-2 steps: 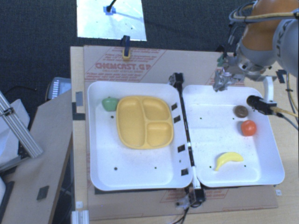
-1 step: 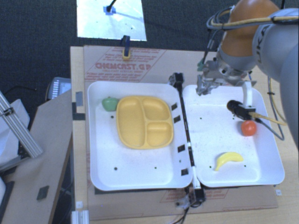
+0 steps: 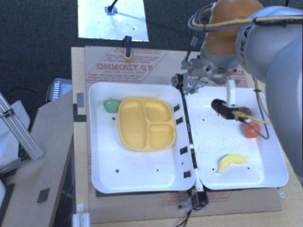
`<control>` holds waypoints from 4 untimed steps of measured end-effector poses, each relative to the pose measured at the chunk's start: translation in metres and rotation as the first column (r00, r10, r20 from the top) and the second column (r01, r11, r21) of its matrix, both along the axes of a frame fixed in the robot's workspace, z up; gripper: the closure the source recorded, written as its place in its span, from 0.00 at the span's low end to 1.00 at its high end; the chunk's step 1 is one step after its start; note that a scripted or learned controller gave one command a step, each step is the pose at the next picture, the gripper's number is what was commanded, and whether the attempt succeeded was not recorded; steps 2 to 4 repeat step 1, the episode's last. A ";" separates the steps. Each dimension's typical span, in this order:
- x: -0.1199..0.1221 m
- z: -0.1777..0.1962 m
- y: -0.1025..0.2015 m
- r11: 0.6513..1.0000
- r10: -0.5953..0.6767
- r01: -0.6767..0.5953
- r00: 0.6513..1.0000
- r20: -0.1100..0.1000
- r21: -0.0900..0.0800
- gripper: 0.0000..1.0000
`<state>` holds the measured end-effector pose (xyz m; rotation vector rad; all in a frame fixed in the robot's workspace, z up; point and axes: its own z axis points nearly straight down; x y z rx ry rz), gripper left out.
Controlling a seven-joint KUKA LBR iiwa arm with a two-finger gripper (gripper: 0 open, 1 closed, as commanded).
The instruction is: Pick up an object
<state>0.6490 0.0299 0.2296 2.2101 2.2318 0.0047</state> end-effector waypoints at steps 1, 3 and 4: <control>-0.011 -0.011 0.053 1.000 0.000 0.000 1.000 -0.002 0.000 1.00; -0.011 -0.011 0.053 1.000 0.000 0.000 1.000 -0.002 0.000 1.00; -0.011 -0.011 0.053 1.000 0.000 0.000 1.000 -0.002 0.000 1.00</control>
